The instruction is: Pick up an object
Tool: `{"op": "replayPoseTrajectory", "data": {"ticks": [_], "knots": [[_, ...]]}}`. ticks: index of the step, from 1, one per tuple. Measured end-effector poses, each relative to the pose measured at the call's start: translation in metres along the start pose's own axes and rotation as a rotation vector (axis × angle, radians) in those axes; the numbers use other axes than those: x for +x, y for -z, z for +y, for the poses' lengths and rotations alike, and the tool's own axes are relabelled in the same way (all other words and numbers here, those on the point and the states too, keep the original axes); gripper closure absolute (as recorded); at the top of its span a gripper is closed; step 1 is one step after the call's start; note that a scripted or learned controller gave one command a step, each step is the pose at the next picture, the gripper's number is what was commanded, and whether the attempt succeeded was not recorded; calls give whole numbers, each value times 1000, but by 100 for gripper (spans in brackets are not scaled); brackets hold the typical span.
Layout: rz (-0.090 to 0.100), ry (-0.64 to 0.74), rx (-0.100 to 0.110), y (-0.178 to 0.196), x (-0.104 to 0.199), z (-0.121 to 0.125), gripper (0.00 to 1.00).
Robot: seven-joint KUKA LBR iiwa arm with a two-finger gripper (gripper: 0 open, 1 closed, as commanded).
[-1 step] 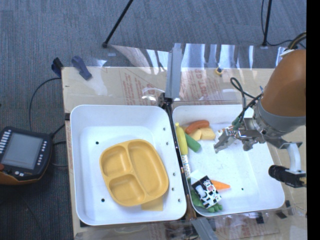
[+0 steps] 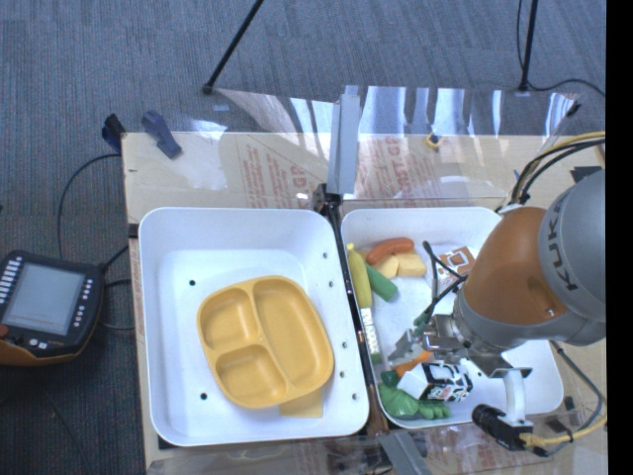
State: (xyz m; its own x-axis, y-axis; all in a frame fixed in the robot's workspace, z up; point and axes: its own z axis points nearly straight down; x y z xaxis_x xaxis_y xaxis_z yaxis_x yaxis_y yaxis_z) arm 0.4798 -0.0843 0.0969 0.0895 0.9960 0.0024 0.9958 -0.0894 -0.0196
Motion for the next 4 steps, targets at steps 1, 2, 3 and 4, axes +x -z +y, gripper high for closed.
{"op": "replayPoseTrajectory", "data": {"ticks": [1, 2, 3, 4], "knots": [[-1, -1, -13, -11, -3, -3, 0], [0, -14, -14, -11, 2, 13, 0], [-2, 151, -16, -9, 2, 36, 0], [-1, 145, -12, -1, 1, 35, 100]]}}
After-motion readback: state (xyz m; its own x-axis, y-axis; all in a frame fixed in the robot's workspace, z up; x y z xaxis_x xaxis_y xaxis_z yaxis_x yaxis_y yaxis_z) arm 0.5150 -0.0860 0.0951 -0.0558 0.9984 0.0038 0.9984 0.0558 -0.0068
